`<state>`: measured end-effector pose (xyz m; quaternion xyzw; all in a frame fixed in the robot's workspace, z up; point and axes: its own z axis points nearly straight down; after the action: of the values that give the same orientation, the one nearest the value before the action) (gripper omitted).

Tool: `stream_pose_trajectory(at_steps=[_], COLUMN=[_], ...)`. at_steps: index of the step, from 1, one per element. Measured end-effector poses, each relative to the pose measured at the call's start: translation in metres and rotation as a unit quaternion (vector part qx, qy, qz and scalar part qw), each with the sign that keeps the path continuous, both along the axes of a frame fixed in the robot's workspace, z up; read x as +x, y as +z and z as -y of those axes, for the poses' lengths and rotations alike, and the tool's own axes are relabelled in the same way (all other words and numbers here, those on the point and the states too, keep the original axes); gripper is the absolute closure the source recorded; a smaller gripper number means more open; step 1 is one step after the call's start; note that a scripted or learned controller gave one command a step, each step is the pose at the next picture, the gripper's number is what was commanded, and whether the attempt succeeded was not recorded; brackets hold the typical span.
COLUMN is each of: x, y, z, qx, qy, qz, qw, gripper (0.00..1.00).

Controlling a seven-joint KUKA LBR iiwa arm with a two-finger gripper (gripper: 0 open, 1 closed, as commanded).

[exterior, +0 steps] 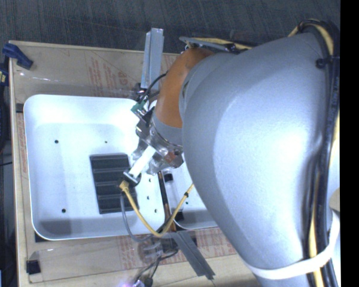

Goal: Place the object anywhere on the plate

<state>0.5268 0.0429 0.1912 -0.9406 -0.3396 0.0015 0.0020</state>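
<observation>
The grey arm (251, 148) filled the right of the view, its orange band (170, 94) above the wrist. The hand (133, 173) hung low over the left white bin (42, 160), at the right edge of a dark ribbed object (109, 183) lying flat on the bin floor. Whether the hand was apart or together could not be told.

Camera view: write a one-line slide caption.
Grey arm reaches from the right, its claw over a dark ribbed plate in the left white bin.
</observation>
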Motion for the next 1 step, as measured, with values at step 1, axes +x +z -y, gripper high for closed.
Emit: stream_pose_trajectory(at_steps=[1], x=[-0.0515], y=[-0.0021], z=[-0.0796], qx=[0.0004], qy=[0.092], qz=[-0.002], qw=[0.9958], gripper=[1.00])
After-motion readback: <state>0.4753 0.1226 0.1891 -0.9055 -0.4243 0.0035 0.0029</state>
